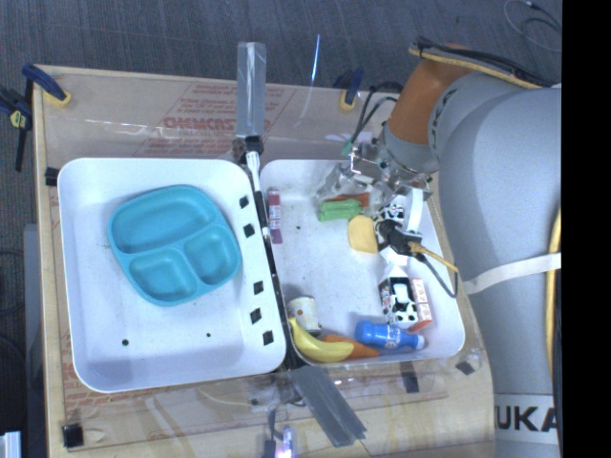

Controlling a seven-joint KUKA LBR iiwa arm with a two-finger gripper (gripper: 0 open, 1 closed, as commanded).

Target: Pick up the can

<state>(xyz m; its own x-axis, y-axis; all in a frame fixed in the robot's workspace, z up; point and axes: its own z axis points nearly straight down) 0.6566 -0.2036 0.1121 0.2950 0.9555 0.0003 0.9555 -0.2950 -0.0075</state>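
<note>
Up at the far end of the right bin (286, 256), the gripper (351, 181) hangs low over the green object (341, 209), its metal fingers (336, 177) a little apart with nothing visibly between them (whether a tip touches the green piece cannot be told). The can (304, 310), small and pale, stands near the bin's front left corner, well apart from the gripper, just above the banana (317, 345). A blue bottle (388, 336) lies along the bin's front wall, right of the banana. Left of this bin, a blue divided plate (174, 244) lies in the other bin (86, 256).
</note>
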